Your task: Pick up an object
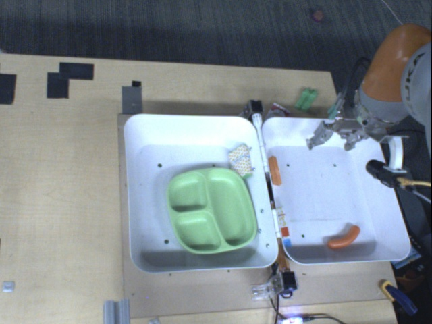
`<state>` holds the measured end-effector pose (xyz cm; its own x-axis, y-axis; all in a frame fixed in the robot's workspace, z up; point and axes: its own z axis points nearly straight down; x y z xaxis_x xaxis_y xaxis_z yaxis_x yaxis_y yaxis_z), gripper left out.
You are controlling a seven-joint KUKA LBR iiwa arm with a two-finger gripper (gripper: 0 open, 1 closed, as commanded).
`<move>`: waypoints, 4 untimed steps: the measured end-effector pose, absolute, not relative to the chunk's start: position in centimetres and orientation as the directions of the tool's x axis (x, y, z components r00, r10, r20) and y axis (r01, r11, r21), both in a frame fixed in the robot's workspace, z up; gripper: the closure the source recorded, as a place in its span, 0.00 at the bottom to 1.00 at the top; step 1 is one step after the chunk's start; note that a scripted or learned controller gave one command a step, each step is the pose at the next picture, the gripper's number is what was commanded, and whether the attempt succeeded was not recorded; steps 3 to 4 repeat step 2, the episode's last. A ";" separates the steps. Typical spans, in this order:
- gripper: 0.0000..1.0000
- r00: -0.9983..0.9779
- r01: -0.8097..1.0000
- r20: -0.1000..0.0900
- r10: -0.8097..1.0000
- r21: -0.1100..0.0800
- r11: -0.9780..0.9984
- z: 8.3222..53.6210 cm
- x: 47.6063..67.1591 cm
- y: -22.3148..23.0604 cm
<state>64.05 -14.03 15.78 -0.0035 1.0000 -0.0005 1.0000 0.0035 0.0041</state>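
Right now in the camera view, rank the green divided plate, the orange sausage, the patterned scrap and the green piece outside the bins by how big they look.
1. green divided plate, by far the largest
2. orange sausage
3. patterned scrap, close to the sausage, so unsure
4. green piece, smallest, lying farther up the view

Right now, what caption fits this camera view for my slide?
Open pincer above the right bin with a sausage; green plate left.
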 end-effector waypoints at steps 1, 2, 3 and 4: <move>0.00 -0.004 1.000 0.000 1.000 0.005 0.004 22.4 57.8 -10.9; 0.00 -0.003 1.000 0.000 1.000 0.003 0.003 22.3 57.8 -11.0; 0.00 -0.003 1.000 0.000 1.000 0.003 0.003 22.3 57.8 -11.0; 0.00 -0.003 1.000 0.000 1.000 0.003 0.003 22.3 57.8 -11.0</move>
